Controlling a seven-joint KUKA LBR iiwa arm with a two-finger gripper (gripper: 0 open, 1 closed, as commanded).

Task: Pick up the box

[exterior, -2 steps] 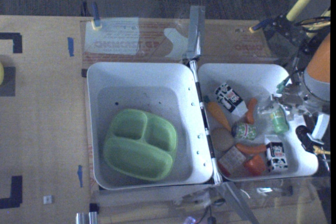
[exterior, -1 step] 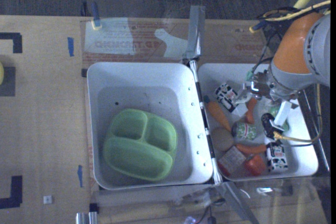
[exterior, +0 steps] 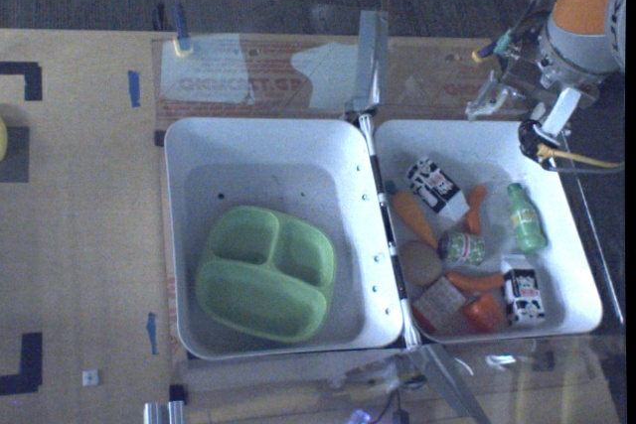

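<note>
Where surface (exterior: 79,213) is bearing two white bins, left bin (exterior: 258,164) is holding green divided tray (exterior: 266,271), lying flat. Right bin (exterior: 477,126) is crowded: black-and-white box (exterior: 432,184) is lying tilted toward far left corner, carrot (exterior: 414,218) just beside it; brown box (exterior: 437,298) is sitting at near rim; can (exterior: 462,248) is resting mid-bin. Gripper (exterior: 497,102) is hovering over surface beyond far rim; open or closed, cannot tell. Green bottle (exterior: 525,216) is lying by right wall; second black-and-white box (exterior: 524,296) is occupying near right corner.
</note>
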